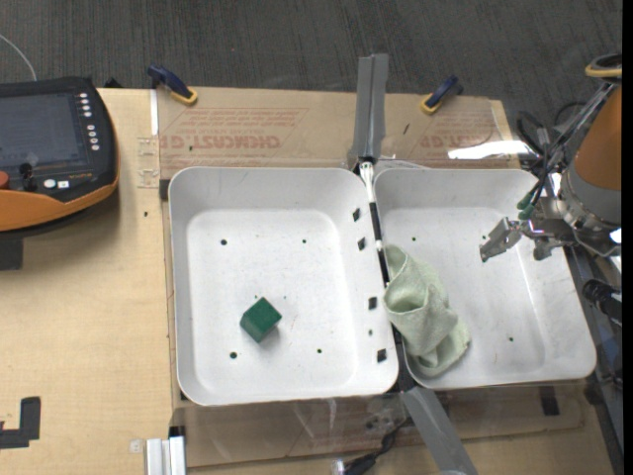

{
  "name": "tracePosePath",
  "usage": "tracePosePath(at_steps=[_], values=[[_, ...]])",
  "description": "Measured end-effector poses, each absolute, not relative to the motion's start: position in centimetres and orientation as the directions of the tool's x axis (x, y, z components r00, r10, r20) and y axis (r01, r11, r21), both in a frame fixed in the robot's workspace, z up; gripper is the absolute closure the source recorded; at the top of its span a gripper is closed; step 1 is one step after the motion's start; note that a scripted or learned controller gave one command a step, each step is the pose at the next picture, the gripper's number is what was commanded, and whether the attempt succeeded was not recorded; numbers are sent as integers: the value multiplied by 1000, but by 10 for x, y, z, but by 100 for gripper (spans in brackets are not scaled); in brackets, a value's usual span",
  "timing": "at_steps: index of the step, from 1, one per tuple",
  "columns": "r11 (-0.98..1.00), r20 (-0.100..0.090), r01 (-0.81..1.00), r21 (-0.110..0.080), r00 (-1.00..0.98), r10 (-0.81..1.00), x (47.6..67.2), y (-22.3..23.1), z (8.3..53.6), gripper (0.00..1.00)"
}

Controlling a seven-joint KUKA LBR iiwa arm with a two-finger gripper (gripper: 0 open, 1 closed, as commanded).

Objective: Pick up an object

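At the right edge of the frame the arm (603, 156) shows a rounded orange band above a grey wrist. Dark cables loop around it, with a small green spot among them. The gripper (514, 237) is grey metal with thin angular fingers.

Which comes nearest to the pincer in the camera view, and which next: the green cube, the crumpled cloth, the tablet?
From the pincer, above the right bin:
1. Crumpled cloth, at the right bin's left wall.
2. Green cube, in the left bin.
3. Tablet, off the bins at the bench's far left.
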State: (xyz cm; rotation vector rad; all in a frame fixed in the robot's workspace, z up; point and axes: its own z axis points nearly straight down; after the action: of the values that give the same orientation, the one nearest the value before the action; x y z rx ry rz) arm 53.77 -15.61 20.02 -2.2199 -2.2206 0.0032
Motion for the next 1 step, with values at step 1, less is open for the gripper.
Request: tracePosePath(at_steps=[1], values=[[334, 0, 943, -1, -334, 943, 538, -129, 92, 0]])
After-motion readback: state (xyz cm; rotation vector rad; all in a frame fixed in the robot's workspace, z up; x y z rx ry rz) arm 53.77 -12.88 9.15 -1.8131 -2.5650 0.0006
